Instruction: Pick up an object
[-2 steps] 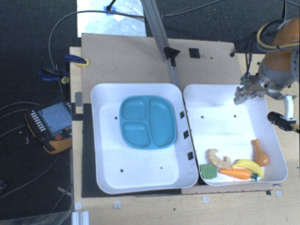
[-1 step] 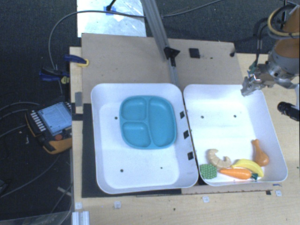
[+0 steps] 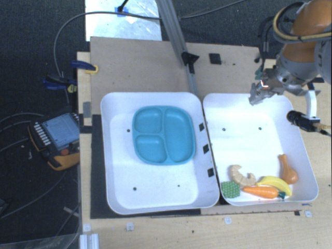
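Several toy foods lie in the near right corner of the right bin: a green broccoli piece, a beige curved piece, an orange carrot, a yellow banana and a brown drumstick. My gripper hangs over the far edge of this bin, well away from the foods. Nothing shows between its fingers.
A blue divided plate lies in the left bin. A grey pole slants across the bench behind the bins. Clamps and a handheld device sit off the bench's left side.
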You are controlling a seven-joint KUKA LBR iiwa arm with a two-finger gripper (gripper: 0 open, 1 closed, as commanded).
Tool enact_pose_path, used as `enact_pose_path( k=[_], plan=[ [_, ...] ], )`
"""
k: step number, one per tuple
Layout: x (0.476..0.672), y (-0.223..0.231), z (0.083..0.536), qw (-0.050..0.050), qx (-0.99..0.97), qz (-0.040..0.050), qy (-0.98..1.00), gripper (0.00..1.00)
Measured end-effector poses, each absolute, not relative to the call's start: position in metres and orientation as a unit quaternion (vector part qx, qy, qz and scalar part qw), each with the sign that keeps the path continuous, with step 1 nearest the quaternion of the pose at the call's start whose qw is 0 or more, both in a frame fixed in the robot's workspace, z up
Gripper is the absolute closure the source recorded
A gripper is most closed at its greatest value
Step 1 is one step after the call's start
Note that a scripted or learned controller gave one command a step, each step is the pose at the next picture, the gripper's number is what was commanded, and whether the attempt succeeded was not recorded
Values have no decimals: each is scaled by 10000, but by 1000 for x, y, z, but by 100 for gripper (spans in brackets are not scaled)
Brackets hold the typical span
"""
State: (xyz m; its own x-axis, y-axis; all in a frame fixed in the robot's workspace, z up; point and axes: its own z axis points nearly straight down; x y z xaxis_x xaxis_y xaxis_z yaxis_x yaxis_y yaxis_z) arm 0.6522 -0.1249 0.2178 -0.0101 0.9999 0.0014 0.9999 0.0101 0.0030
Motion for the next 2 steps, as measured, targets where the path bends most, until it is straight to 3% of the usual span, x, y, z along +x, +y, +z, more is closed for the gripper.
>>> enact_pose_path(
  k=[2],
  plan=[
    [638, -21, 207, -6, 7035, 7, 7107, 100]
  ],
)
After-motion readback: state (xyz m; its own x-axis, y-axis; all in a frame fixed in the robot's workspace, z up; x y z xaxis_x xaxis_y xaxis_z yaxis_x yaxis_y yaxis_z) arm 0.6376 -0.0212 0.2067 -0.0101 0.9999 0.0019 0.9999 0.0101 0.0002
